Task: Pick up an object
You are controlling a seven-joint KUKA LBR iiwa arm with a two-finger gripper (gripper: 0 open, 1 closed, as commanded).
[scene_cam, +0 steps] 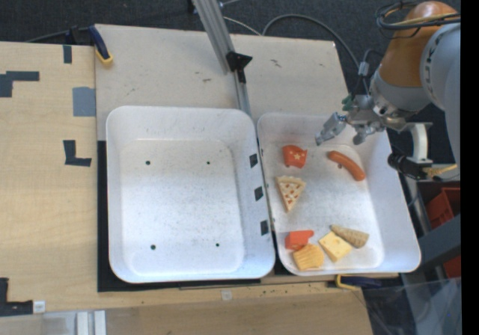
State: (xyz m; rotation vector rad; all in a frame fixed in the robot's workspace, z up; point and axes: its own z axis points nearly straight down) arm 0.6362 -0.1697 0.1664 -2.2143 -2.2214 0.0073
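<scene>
Inside, right bin (397, 240) (six toy foods); left bin (120, 176) beside.

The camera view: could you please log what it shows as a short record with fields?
arm: enters from the right, hand over the right bin's far edge
hand contents: nothing visible between fingers
left bin: white, speckled
right bin: holds seven food toys
far toys: tomato, sausage
middle toy: pizza slice
near toys: red piece, cracker, cheese, cone
nearest to hand: sausage
</scene>
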